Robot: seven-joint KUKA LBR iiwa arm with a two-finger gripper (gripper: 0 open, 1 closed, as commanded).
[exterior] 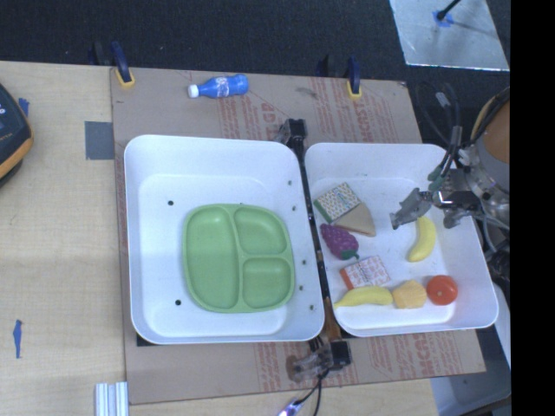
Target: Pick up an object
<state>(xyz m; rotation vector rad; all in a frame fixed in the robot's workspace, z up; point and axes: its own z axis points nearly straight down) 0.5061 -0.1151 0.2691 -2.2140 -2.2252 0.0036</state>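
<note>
Cables point(314, 364) at near bench edge, blurred; arm cut off at right. Gripper point(431, 208) over right bin point(408, 323), fingers apart, holding nothing; banana point(422, 239) just below, whether touching unclear

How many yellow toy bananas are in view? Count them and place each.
2. One yellow toy banana stands curved near the right bin's middle, just below the gripper. The other yellow toy banana lies along that bin's front edge. None seems hidden.

Tool point(431, 208) above banana point(422, 239) — right bin point(473, 319)
</note>
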